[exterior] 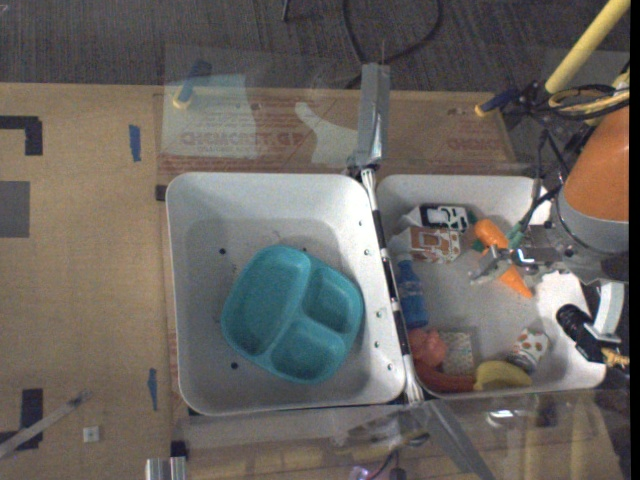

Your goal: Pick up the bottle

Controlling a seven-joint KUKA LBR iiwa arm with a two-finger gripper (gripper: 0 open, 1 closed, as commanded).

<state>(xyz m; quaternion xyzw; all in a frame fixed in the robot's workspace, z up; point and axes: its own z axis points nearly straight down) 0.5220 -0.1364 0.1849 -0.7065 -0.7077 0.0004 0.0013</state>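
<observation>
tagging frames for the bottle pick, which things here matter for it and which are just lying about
For the job:
claw
blue bottle, probably the target
right bin

Lying about:
teal plate
left bin
carton
orange carrot
banana

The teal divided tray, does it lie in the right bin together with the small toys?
No, the teal divided tray lies alone in the left bin, on the other side of the divider from the toys.

Both bins are white; the left holds a teal tray. In the right lie a blue bottle, orange carrots, a yellow banana, a checkered cloth and a brown-and-white carton
</observation>
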